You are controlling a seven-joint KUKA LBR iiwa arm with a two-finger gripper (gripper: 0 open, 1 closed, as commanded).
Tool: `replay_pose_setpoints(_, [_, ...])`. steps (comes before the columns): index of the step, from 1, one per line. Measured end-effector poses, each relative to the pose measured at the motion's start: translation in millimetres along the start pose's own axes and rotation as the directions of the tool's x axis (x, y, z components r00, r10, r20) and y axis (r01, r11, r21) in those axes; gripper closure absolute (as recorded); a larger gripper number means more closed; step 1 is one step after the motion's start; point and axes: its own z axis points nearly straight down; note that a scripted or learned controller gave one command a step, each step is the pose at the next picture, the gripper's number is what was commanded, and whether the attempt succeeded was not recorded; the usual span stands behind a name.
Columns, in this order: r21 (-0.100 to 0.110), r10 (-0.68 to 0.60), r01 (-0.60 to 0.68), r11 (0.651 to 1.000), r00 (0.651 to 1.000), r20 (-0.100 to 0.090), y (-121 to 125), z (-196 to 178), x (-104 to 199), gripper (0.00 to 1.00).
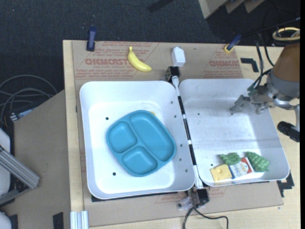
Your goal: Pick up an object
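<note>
I can't tell my gripper's state; it's hovering over bare right bin floor. The yellow block and green toys sit well below it in frame; descending here risks grabbing nothing.

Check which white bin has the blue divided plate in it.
The left bin: the blue divided plate lies in it. The right bin holds small items at its near edge.
</note>
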Motion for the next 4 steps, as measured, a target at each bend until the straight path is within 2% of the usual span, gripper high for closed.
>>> replay_pose_setpoints(1, [0.000, -0.002, 0.002, 1.000, 1.000, -0.001, -61, 9, 45, 0.00])
replay_pose_setpoints(2, [-0.002, -0.003, 0.003, 1.000, 1.000, 0.000, 62, 24, 27, 0.00])
replay_pose_setpoints(3, [0.004, -0.003, 0.003, 1.000, 1.000, -0.009, -54, 33, -9, 0.00])
replay_pose_setpoints(4, [-0.003, -0.005, 0.005, 1.000, 1.000, -0.006, 12, 40, -3, 0.00])
